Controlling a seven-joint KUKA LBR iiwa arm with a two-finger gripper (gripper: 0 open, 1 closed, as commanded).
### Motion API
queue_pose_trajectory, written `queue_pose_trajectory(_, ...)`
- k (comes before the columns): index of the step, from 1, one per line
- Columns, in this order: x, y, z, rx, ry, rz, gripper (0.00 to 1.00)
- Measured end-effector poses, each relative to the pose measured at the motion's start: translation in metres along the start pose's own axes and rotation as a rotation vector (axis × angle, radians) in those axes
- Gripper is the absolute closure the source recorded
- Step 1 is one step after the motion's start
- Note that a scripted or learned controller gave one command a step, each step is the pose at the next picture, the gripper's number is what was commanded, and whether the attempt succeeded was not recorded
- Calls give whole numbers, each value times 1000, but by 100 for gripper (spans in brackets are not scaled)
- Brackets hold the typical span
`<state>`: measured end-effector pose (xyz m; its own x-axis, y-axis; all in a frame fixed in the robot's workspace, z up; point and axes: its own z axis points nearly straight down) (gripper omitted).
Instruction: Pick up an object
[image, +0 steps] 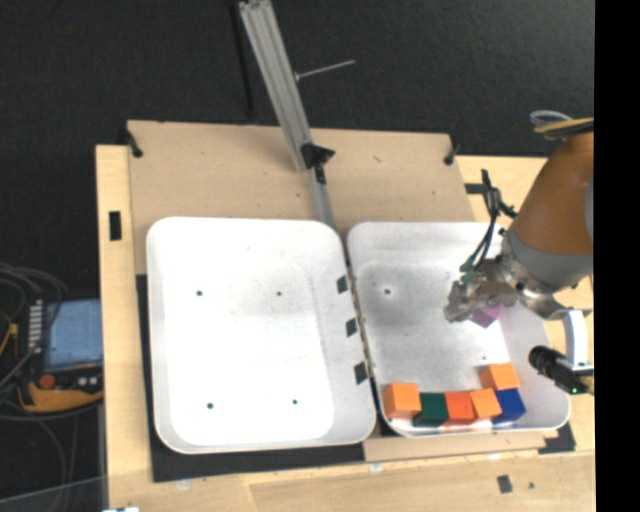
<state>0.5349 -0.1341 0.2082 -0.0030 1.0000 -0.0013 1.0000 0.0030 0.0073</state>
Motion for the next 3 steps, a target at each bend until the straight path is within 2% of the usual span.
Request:
queue_pose_trajectory(1, -1, 2, -25, 2, 1, -2, 100)
queue_pose_trajectory(3, 110, 18, -23, 5, 2, -4, 100)
